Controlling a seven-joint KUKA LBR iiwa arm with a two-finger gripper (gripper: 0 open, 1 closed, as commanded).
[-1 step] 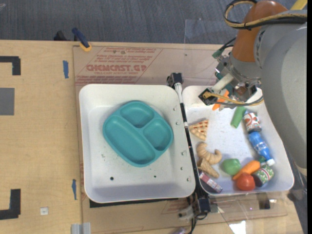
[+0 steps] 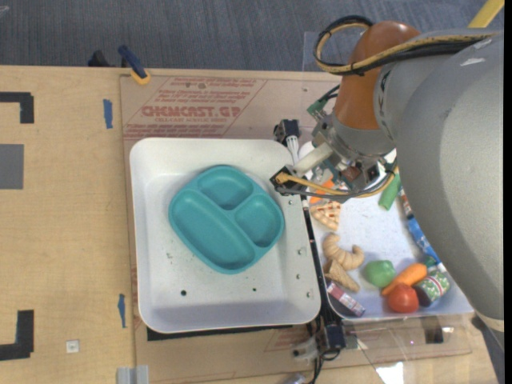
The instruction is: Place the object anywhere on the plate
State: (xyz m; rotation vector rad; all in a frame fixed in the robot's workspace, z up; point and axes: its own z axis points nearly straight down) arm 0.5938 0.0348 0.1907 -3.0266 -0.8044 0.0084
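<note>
A smooth teal plastic plate, rounded and moulded into three compartments, lies in the glossy white left bin on the wooden tabletop; a ridged tan croissant, green pepper, red tomato and orange carrot lie in the right bin. The end effector hangs over that bin's far end, crowded by cables and the grey arm; whether it is wide or narrow cannot be told.
</note>
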